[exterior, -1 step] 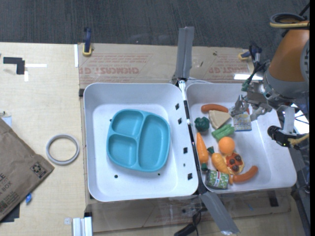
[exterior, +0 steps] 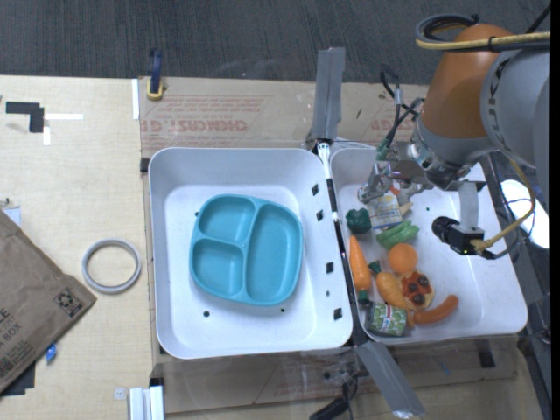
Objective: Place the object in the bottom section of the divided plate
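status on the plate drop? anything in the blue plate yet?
Done: nothing yet. The blue divided plate in the left bin has food in none of its sections. In hand: the gripper is low over the right bin, at the top of the toy food pile; no item visibly held. Left: secure an object, carry it across, set it in the bottom section.

A roll of tape [exterior: 111,264] lies flat on the bench [exterior: 70,191], left of the left bin [exterior: 166,261]. A brown cardboard box [exterior: 31,300] sits tilted at the bench's left edge, near the tape. Black tape marks [exterior: 26,114] sit at the far left corner. A blue-handled clamp [exterior: 156,73] stands at the cardboard sheet's [exterior: 227,112] far edge.
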Tool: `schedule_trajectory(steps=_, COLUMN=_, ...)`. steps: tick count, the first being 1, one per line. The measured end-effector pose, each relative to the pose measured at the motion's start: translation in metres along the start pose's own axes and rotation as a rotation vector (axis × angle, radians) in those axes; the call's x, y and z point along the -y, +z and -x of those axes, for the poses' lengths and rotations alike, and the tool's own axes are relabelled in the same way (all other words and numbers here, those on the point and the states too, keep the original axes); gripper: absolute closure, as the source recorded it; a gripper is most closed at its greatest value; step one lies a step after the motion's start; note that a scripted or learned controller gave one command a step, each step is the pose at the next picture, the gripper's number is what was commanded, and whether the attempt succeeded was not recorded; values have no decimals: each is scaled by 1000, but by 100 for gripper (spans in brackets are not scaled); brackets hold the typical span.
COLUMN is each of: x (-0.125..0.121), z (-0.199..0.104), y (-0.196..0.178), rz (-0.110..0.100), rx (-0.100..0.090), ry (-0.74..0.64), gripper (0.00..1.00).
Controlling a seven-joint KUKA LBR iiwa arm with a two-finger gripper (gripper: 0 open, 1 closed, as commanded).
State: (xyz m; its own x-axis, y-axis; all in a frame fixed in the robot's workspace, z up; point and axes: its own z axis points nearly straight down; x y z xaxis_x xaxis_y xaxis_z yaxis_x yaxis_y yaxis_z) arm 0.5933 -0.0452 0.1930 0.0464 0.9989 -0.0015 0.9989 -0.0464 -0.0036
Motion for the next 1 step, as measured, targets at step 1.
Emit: schedule_trajectory(steps=1, x=18, z=-53, y=3, rz=-2, rx=0, ry=-14, gripper=100)
